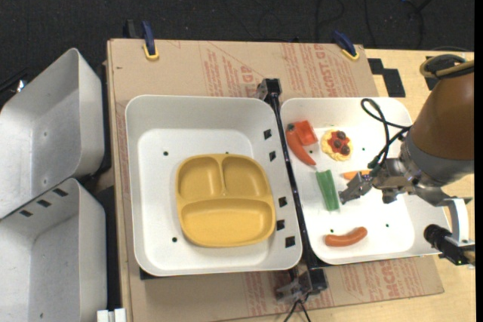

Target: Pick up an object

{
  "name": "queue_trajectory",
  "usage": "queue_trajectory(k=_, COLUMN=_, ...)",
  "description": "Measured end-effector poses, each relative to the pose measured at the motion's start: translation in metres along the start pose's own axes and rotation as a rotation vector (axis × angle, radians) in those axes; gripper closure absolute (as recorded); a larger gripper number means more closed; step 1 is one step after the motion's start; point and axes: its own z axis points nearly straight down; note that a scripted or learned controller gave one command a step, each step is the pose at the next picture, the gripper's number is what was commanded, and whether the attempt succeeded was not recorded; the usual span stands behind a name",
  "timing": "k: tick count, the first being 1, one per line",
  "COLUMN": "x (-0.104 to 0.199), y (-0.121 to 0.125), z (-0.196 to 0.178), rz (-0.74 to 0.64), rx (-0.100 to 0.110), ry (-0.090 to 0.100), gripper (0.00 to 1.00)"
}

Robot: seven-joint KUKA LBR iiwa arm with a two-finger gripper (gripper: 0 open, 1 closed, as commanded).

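Note:
In the right bin point(392, 241) lie a red pepper-like piece point(301, 139), a small round pizza toy point(336, 145), a green stick point(327, 189), a small orange piece point(352, 176) and a reddish sausage point(346, 237). My gripper point(364, 188) hangs low over the middle of this bin, right of the green stick and just below the orange piece. The arm's grey body and orange band point(453, 121) cover the bin's right side. Whether the gripper touches the orange piece is unclear.
The left bin point(151, 162) holds a yellow divided plate point(225, 200). A black divider point(285, 162) runs between the bins. Black cables point(381, 121) loop over the right bin's far part. White bin-like trays point(45, 162) stand at the far left.

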Motion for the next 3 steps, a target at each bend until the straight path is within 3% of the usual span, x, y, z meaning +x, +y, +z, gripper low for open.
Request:
queue_trajectory(k=1, x=0.0, y=0.003, z=-0.006, rz=-0.004, rx=-0.014, ry=-0.002, gripper=0.0)
queue_trajectory(k=3, x=0.0, y=0.003, z=0.103, rz=-0.001, rx=-0.01, ry=0.0, gripper=0.0)
